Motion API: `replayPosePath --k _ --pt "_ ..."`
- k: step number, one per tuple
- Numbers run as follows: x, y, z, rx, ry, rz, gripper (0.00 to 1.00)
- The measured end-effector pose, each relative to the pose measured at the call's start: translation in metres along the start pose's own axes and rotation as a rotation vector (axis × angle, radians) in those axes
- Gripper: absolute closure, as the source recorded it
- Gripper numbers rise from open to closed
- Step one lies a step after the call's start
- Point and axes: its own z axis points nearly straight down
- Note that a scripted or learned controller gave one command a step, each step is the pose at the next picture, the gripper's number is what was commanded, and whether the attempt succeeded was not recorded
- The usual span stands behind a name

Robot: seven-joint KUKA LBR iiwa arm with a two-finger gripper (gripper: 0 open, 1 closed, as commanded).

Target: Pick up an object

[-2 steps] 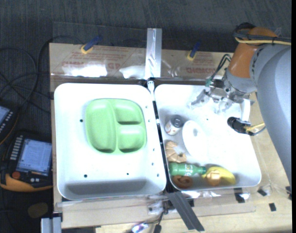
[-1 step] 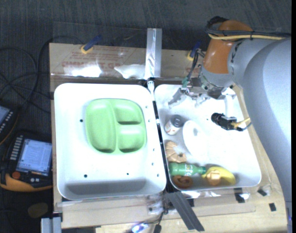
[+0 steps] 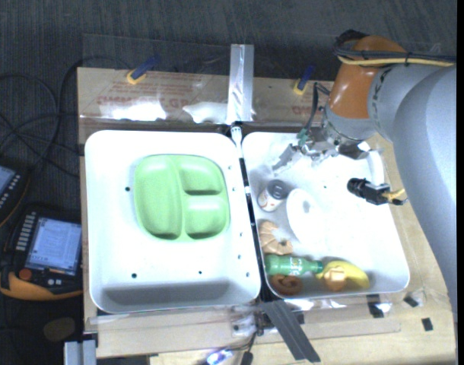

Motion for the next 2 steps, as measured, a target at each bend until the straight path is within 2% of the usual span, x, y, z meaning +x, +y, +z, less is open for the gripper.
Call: replayPosePath --k 1,2 --pt "-0.013 -0.047 0.01 -0.004 0.003 0.191 0.0" --pt "-0.019 -0.048 -0.071 -0.002 0.003 0.171 0.0"
